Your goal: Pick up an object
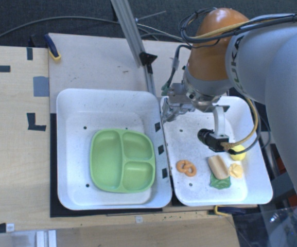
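Pretzel, bread roll, green scrap and yellow piece lie low in the right bin; the left bin holds a green plate. The gripper hovers at the right bin's upper left corner, nothing gripped; whether its fingers are spread cannot be told. Likely still approaching: next, move over one item and descend.

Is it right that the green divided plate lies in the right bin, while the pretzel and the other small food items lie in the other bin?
Not quite. The camera view shows the green divided plate in the left bin, not the right one. The pretzel and the other small food items lie in the right bin, below the gripper.
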You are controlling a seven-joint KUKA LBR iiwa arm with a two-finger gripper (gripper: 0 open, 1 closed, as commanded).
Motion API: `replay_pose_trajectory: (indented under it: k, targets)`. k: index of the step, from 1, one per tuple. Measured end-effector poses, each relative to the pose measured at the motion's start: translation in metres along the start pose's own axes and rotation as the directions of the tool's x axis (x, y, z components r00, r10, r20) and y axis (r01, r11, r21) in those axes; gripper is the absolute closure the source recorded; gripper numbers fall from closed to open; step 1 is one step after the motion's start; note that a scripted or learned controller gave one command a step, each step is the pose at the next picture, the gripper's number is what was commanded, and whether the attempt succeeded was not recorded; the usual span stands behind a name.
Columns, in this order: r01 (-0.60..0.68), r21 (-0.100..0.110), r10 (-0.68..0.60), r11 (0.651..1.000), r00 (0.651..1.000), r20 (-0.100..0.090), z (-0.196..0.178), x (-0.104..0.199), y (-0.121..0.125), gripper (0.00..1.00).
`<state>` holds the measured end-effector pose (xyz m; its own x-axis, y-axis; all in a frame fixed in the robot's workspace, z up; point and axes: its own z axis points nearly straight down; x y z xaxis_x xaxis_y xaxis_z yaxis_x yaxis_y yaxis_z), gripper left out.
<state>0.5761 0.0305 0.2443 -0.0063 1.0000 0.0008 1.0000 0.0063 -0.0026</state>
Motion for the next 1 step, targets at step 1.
replay_pose_trajectory:
  k: [1]
  targets:
    - [0.001,-0.001,-0.001,1.0,1.0,0.0,-0.0025,0.0507,0.0049,1.0]
